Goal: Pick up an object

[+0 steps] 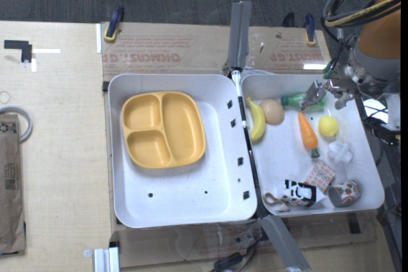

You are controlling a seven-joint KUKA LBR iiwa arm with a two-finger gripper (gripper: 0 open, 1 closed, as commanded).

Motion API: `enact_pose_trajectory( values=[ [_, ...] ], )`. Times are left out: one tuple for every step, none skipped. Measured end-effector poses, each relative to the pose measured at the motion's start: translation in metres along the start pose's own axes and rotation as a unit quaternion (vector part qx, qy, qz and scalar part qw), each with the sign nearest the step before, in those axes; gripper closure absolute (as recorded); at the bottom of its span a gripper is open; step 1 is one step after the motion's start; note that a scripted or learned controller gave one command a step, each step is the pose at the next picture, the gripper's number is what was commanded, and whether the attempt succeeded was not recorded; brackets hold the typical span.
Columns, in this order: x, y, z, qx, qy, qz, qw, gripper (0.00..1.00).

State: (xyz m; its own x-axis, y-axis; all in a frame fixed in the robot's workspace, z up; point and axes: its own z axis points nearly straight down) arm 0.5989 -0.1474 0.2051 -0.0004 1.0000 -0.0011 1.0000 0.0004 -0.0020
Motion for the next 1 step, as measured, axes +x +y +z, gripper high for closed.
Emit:
enact_pose_trajectory(
  values=[
    [0.0127, 0.012, 0.1134, -0.001, 0.0, -0.113, 0.9936, 0.0]
  ],
)
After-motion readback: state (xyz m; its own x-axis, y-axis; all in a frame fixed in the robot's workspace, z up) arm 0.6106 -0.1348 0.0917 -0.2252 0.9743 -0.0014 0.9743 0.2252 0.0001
